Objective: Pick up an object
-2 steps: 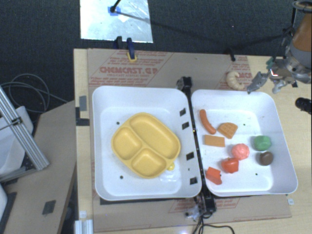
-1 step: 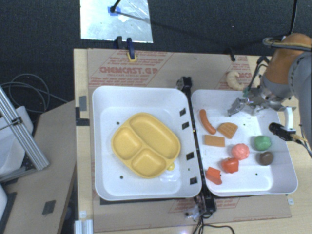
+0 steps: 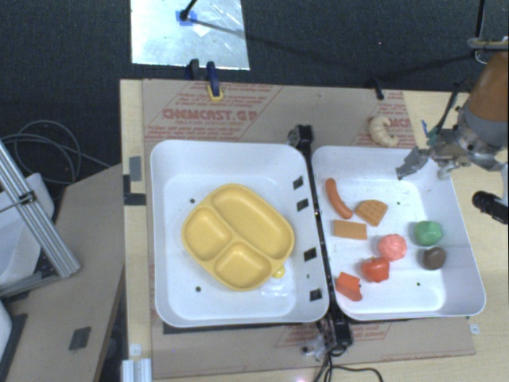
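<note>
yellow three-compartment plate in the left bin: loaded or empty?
Empty. The yellow three-compartment plate shows bare yellow in all three wells; the toy food pieces, like the green ball, lie in the right white bin.

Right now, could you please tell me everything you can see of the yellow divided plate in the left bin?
The yellow plate looks like matte plastic, a rounded rectangle with three compartments: one large toward the back, two smaller toward the front. It lies flat and face up, turned at a slant, near the middle of the left bin, resting on its floor. All three compartments hold nothing. A small yellow bit shows at its front right edge; I cannot tell what it is.
</note>
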You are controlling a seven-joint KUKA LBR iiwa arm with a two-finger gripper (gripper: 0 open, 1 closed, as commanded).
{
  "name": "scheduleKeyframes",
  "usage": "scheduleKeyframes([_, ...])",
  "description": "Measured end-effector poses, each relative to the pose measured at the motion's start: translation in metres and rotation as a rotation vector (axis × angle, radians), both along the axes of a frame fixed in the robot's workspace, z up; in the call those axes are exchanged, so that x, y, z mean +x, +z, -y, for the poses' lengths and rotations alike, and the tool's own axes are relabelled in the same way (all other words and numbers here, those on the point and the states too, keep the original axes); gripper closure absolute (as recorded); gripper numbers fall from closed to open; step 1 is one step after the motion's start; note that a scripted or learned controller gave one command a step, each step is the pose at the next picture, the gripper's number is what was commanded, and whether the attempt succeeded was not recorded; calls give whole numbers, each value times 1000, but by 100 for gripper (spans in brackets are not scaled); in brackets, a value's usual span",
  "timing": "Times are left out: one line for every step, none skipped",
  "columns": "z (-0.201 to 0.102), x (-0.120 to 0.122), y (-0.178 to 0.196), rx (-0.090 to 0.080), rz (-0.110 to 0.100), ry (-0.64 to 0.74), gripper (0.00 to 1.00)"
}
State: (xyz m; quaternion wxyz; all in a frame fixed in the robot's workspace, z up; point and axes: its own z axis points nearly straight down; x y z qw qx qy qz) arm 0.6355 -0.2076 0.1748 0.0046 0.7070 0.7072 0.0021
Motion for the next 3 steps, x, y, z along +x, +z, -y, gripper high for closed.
scheduleKeyframes([-1,37,124,-3,10,6,0])
scheduleKeyframes([-2,33,50,4,-12,2,0])
scheduleKeyframes([-22,34,49,3,-7,5,0])
